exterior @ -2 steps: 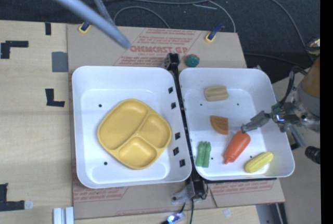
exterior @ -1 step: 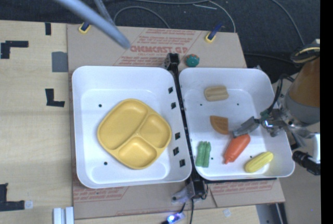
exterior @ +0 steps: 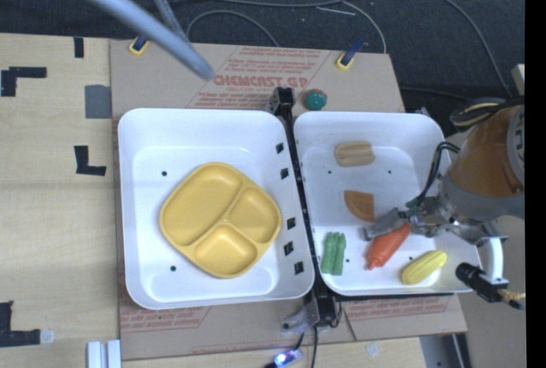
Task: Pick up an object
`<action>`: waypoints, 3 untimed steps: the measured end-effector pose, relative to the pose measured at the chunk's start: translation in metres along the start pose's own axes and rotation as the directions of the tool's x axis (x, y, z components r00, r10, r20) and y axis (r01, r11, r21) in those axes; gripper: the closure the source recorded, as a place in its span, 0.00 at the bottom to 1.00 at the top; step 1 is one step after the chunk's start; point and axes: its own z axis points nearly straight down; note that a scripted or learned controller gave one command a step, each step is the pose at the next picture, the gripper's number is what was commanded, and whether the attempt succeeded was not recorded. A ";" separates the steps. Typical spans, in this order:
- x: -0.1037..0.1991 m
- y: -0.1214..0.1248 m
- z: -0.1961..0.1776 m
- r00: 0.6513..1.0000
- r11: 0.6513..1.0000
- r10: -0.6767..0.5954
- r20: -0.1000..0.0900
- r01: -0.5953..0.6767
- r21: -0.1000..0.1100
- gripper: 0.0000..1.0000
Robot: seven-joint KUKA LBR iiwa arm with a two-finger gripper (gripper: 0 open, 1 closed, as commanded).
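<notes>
The fingers (exterior: 371, 231) look pressed together, gripping nothing, tips against the orange carrot (exterior: 386, 247) low in the right bin (exterior: 358, 123). From the left we see a yellow divided plate (exterior: 220, 219), then cardboard (exterior: 256, 67) printed "CHEMCAST GP" in red.

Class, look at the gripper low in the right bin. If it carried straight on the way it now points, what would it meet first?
The gripper points left across the right bin. The orange carrot already lies at its tip, apparently touching; height is unclear. Beyond that, probably the green vegetable.
</notes>
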 end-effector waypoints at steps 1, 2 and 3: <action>0.000 0.000 0.000 1.000 1.000 0.001 0.001 -0.001 -0.004 0.00; -0.001 0.001 -0.011 1.000 1.000 0.002 0.005 -0.002 -0.007 1.00; -0.005 0.006 -0.072 1.000 1.000 0.000 0.002 0.000 -0.008 1.00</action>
